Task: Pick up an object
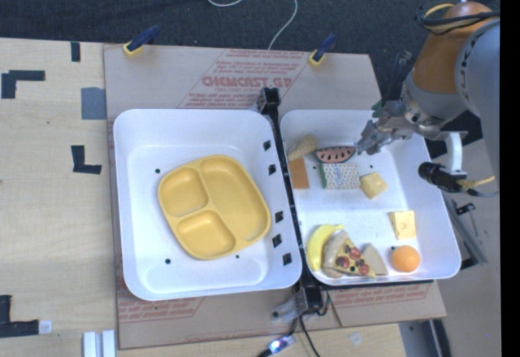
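So the gripper (370,138) sits low over the far part of the right bin (431,209), right next to the watermelon slice (335,155), which lies just to its left, maybe touching. I honestly can't tell if it's clenched or released from this angle, and nothing visibly sits in it.

The watermelon slice looks like the likely target. It's toy food, so my guess is light, stiff plastic, a bit slippery, not fragile. It's thin and lies flat, so I'd take it across the narrow width, rind to red side, not along its length.

Stuff crowding it: a speckled green block (340,176) just in front, an orange wedge (299,173) and a tan piece (302,145) to the left near the divider, and a cheese cube (373,185) just beside the block. Easy to nudge a neighbour.

Nearer the front of that bin: a yellow block (403,224), an orange (405,259), a banana (318,243) and pizza slice (351,257).

The left bin (138,185) has a yellow divided plate (213,206). Both bins sit on cardboard (236,83) on the desk (41,185).
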Controlling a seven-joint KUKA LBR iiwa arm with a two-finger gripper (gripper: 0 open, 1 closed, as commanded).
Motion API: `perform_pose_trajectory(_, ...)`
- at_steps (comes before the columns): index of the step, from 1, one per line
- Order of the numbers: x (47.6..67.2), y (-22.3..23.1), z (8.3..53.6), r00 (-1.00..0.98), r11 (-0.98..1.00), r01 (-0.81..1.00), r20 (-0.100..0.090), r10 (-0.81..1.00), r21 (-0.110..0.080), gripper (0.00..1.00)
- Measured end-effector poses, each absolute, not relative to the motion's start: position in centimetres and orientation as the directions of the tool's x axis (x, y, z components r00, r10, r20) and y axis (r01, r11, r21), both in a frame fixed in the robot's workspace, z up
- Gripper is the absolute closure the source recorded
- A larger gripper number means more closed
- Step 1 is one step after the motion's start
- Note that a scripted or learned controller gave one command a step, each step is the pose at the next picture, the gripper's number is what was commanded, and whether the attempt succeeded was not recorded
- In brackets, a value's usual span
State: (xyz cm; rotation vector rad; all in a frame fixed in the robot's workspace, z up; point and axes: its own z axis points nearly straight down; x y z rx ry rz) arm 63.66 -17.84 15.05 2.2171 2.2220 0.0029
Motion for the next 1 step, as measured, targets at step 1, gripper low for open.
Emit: perform_pose_trajectory(1,63.98,-18.73,20.04,-0.002,0.002,1.0,-0.002,1.0,0.004,1.0)
